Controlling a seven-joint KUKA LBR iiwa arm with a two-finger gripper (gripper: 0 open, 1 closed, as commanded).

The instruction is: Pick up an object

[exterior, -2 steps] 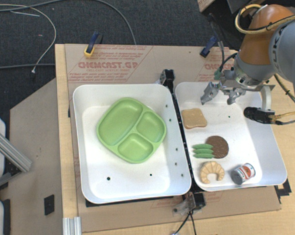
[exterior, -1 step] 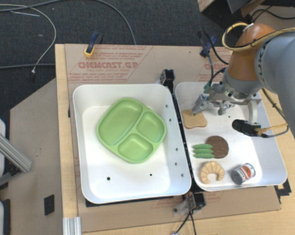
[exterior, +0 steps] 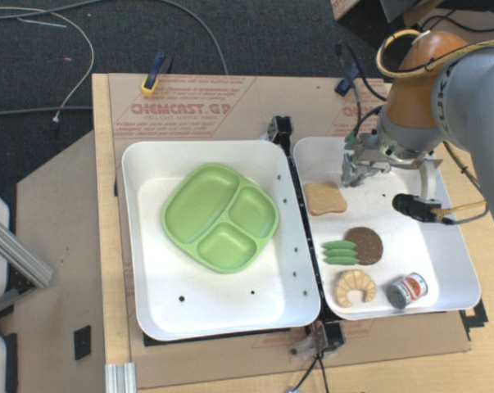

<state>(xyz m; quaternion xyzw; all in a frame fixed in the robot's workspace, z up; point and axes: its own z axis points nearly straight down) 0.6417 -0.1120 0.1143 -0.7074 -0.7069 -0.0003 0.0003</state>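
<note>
Lying in the right bin [exterior: 433, 256]: one toast slice [exterior: 324, 198] at the left wall, one green bean bunch [exterior: 340, 252] touching one brown disc [exterior: 366, 244], one croissant [exterior: 355, 286] and one small can [exterior: 407, 290] by the near rim. The pincer [exterior: 357, 170] hangs just beyond the toast; clenched or released, cannot tell. The left bin [exterior: 156, 297] holds one green three-compartment plate [exterior: 220, 217], with bare floor all round.
</note>
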